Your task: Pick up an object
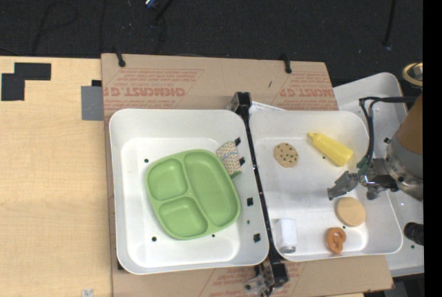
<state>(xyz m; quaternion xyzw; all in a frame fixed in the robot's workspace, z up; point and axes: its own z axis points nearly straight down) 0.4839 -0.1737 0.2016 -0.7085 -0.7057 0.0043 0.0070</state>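
The right bin (312, 124) holds a yellow mustard-like bottle (330, 148), a round cookie (286, 155), a tan disc (351, 211), an orange pretzel-like piece (335, 240) and a white cylinder (286, 233). My gripper (356, 184) reaches in from the right edge, low over the bin, just above the tan disc and below the yellow bottle. Its dark fingers (341, 189) point left with nothing visibly between them.
The left bin (128, 150) carries a green divided tray (192, 193) with a small patterned object (228, 157) at its upper right corner. A black divider (250, 171) runs between the bins. Cardboard lies beneath and a wooden bench top extends left.
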